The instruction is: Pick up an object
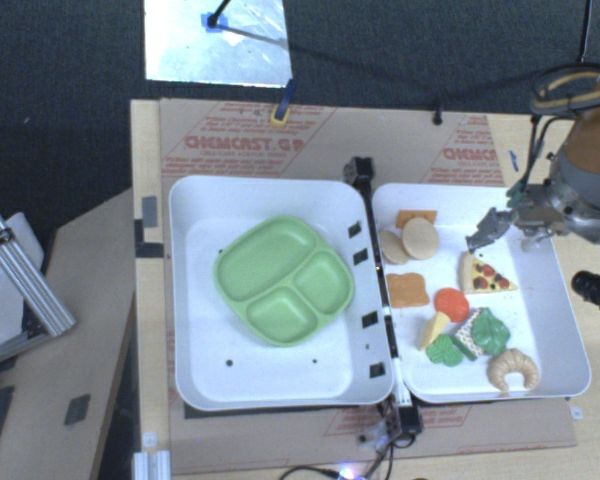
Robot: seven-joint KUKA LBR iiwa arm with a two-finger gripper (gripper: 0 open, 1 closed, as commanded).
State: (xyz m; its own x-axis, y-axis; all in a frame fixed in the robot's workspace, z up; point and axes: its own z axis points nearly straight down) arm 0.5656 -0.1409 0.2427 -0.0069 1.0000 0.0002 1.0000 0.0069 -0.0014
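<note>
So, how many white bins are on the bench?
2. The left bin holds a green divided plate; the right bin, touching it, holds the toy food. None seems hidden.

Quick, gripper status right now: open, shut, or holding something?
Gripper: cannot be told from this view; it hangs over the right bin, just above the pizza slice.

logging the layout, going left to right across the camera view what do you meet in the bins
green divided plate → toast slice → tomato → pizza slice → croissant → gripper arm coming in from the right
</note>
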